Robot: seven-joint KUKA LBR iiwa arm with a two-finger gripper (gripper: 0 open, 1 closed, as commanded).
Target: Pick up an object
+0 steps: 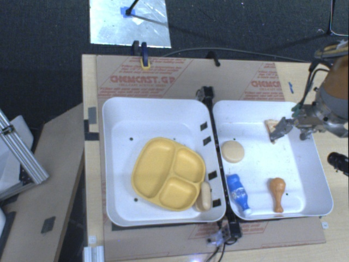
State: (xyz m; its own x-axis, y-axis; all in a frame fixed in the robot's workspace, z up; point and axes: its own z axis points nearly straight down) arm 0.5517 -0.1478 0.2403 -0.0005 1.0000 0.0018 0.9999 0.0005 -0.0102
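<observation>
My gripper [293, 131] hangs over the far right part of the right bin [322, 192], its two fingers spread apart, so it is open with nothing between them. A small tan toast slice [269, 125] lies against the bin's far wall, just left of the nearer finger [280, 130]. Further forward in this bin lie a round beige bun [233, 151], a blue bottle [238, 191] and a brown drumstick [277, 192].
The left bin [117, 146] holds a yellow divided plate [169, 173] with a pale bread roll [204, 196] at its front right corner. A black ridge with clips [216, 157] separates the two bins. A metal frame [22, 154] stands at the left.
</observation>
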